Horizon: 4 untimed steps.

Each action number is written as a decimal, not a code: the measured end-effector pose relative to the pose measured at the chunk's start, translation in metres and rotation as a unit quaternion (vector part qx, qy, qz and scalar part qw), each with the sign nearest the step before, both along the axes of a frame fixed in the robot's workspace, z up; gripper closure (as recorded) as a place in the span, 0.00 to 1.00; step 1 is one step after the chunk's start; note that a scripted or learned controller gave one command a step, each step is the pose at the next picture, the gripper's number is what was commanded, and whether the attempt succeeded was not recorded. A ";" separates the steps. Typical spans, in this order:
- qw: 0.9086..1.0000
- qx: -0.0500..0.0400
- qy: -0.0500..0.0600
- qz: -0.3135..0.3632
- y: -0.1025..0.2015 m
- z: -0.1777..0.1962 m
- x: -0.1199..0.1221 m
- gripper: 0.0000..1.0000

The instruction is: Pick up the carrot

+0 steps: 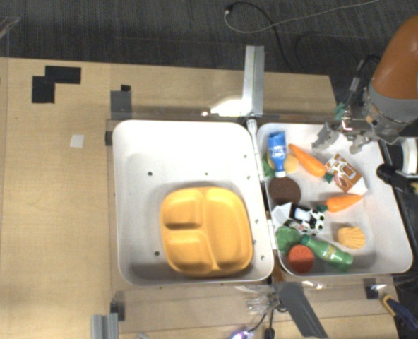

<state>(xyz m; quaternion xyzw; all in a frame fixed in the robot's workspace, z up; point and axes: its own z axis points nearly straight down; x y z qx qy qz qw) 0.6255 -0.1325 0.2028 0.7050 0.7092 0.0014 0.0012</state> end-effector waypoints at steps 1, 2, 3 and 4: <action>0.991 -0.003 -0.007 0.130 0.022 -0.108 0.037 0.00; 0.991 -0.003 -0.013 0.131 0.024 -0.095 0.041 1.00; 0.997 -0.001 -0.003 0.075 -0.007 -0.115 -0.003 1.00; 0.962 -0.002 -0.001 0.272 0.005 -0.026 -0.060 1.00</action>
